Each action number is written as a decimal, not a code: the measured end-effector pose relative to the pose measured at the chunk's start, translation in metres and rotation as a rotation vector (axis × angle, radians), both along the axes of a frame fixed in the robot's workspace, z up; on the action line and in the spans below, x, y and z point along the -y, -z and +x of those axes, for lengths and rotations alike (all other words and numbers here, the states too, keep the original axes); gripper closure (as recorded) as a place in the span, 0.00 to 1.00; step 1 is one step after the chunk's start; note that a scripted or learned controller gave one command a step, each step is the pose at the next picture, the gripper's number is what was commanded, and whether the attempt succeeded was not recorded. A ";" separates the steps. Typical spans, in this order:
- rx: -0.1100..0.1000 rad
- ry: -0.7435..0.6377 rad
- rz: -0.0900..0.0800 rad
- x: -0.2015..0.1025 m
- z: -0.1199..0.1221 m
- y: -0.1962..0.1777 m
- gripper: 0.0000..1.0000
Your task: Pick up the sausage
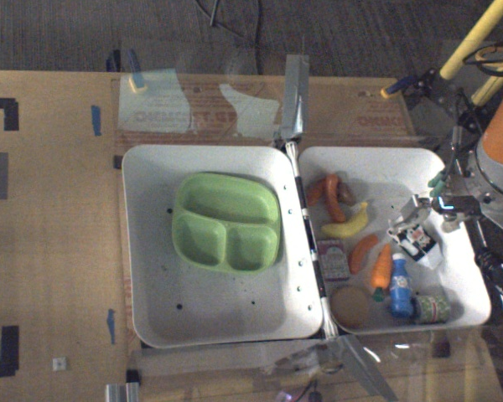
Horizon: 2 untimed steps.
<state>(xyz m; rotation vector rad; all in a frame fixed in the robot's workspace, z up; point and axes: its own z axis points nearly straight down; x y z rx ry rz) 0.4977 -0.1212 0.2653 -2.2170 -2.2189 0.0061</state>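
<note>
An orange-red sausage (362,253) lies slantwise near the middle of the right bin (461,262), between a banana (352,223) and a carrot (381,268). A similar reddish link (334,198) lies upright near the bin's far left, with a brownish piece (346,193) beside it. My gripper (412,214) hangs over the right half of that bin, just above a small white carton (417,241). It is to the right of the sausage, about a hand's width away. Nothing shows in its grasp.
The right bin also holds a blue bottle (399,285), a green can (432,308), a round brown disc (350,306) and a small box (333,260). A green divided plate (226,223) sits in the left bin (151,291). A metal divider (306,241) separates the bins.
</note>
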 end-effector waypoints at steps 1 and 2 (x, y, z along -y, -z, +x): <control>0.000 0.096 0.000 -0.013 0.041 0.107 0.00; 0.015 0.147 0.000 -0.018 0.052 0.176 0.00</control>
